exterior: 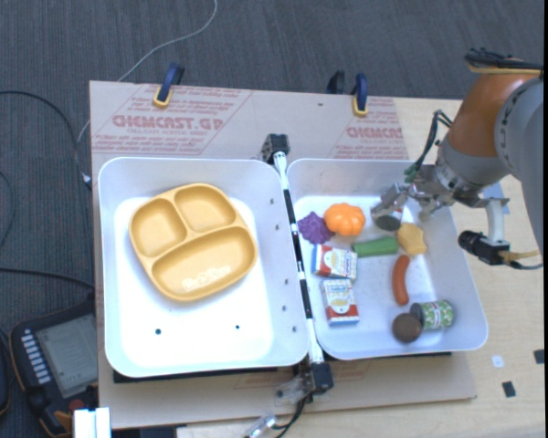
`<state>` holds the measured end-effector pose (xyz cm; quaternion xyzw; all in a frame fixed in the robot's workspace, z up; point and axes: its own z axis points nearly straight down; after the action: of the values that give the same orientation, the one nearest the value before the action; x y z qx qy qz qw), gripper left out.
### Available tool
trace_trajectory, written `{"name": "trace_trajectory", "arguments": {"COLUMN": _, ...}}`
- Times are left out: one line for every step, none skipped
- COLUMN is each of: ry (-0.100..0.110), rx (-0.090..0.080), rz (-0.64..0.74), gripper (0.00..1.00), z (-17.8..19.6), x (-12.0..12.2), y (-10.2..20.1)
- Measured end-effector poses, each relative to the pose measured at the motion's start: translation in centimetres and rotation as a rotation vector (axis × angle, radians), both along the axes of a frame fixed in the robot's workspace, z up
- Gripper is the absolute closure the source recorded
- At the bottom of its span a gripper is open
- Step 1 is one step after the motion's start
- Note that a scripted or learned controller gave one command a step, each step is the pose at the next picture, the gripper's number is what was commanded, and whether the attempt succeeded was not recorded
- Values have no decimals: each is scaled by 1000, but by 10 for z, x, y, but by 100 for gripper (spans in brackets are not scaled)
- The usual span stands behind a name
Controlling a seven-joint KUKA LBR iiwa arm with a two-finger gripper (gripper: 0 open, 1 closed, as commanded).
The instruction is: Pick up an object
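Small yellow toy (412, 239), likely light, stiff plastic best pinched across its narrow middle, lies in the right bin (466, 281) just right of the green piece (376, 246), gripper (404, 201) hovering just above it, jaws spread and empty.

Two bins (119, 336), one tray (194, 241), two cartons (336, 261)

Both white bins (201, 349) look smooth, glossy plastic, the yellow divided plate (194, 240) matt plastic, the floor rough carpet.
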<state>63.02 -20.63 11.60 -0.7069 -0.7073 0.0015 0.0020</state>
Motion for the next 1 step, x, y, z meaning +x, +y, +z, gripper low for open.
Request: {"name": "trace_trajectory", "arguments": {"ry": -8, "rx": -3, "rz": 1, "gripper": 0, "z": -28, "x": 9, "y": 40}}
